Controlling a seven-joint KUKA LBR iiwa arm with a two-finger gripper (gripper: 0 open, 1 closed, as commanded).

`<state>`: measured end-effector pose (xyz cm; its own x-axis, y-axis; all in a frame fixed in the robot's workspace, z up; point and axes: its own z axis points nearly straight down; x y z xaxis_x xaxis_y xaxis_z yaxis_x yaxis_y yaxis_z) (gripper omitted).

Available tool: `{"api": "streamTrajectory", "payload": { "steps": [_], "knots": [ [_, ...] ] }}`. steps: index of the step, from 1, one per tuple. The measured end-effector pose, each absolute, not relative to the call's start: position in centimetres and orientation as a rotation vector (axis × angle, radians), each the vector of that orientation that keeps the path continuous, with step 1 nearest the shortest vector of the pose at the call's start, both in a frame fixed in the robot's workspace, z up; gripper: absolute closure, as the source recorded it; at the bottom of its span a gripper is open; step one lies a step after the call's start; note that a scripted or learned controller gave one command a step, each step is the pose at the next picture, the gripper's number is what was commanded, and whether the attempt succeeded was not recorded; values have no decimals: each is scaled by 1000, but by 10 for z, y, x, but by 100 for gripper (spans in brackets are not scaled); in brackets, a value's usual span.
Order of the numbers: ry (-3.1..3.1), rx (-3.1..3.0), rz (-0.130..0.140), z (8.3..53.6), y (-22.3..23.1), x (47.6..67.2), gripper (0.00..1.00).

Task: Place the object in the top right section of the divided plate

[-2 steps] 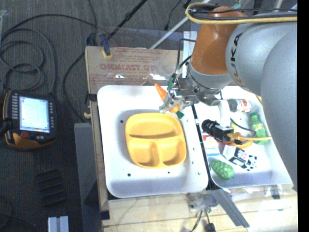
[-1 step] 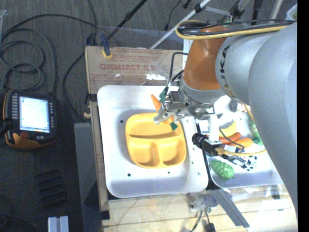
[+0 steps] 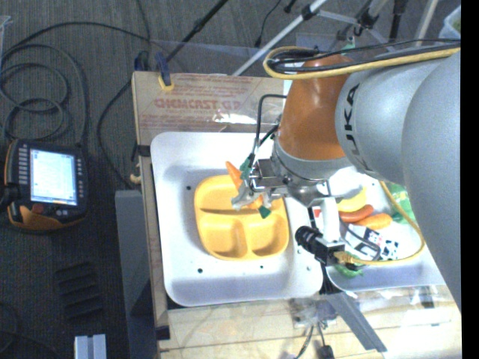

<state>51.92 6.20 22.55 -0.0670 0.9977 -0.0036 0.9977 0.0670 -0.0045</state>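
A yellow divided plate (image 3: 224, 238) lies in the left white bin (image 3: 176, 275). My gripper (image 3: 253, 193) hangs over the plate's top right section, close to its rim. A toy carrot (image 3: 234, 173) lies slantwise between the fingers: its orange tip points up and left, and a green end (image 3: 264, 212) pokes out below right. The gripper is shut on the carrot. The wrist hides the plate's right rim and part of that section.
The right bin (image 3: 419, 275) holds a clear dish with several toy foods, among them an orange-red sausage shape (image 3: 359, 214), a yellow piece (image 3: 352, 197) and a black-and-white item (image 3: 372, 241). The grey arm covers the upper right. A cardboard sheet (image 3: 202, 103) lies behind the bins.
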Motion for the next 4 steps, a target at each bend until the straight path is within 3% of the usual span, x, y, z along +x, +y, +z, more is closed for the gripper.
{"api": "streamTrajectory", "payload": {
  "steps": [1,2,3,4],
  "knots": [
    [-2009,-2415,10,182,36,592,100],
    [-2182,-2262,9,243,64,547,100],
    [-1437,-2795,11,226,63,530,100],
    [-1711,-2637,11,224,50,550,100]
  ]
}}
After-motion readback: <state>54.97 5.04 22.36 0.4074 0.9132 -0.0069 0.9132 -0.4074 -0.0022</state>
